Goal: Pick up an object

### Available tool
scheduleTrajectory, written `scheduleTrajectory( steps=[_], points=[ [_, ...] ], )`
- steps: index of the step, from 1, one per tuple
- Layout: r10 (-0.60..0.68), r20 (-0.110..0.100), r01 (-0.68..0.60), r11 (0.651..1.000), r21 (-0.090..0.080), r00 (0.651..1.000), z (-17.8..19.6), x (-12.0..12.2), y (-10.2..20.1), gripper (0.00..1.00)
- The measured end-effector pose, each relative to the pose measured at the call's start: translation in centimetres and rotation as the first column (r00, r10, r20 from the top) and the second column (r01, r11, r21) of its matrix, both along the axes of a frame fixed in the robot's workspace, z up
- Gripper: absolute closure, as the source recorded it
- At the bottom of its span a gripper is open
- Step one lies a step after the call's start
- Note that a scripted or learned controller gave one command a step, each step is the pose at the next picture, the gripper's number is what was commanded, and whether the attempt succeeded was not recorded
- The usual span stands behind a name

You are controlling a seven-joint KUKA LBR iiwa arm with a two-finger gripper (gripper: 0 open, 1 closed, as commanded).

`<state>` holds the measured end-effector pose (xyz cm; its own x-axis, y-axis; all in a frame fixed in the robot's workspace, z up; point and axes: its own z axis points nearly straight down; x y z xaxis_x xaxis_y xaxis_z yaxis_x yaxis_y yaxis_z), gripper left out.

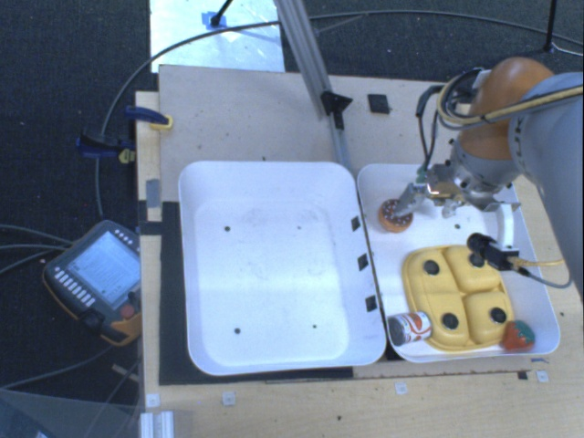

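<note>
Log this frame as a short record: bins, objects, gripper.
left bin: white, on the bench
right bin: white, holds all four objects
donut: near the bin's upper left, sprinkled
yellow tray: middle of right bin, four dimpled sections
can: lying on its side against the tray's lower left
strawberry: lower right corner, beside the tray
gripper: over the right bin, just right of the donut; grasp cannot be told

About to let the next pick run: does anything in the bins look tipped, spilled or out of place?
One thing: the small can lies on its side at the right bin's front edge, wedged against the yellow tray. The doughnut lies flat by the gripper, the strawberry sits in the corner. Nothing spilled.
</note>
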<state>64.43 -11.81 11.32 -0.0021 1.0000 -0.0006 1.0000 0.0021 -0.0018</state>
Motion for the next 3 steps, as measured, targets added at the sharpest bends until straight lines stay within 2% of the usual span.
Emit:
scheduleTrajectory(
  steps=[1,3],
  points=[
    [0.0,0.006,0.0,1.0,-0.001,1.0,1.4,0.2,0.0,1.0],
    [0.004,0.01,-0.004,1.0,0.0,1.0,13.2,1.0,0.5,1.0]
  ],
)
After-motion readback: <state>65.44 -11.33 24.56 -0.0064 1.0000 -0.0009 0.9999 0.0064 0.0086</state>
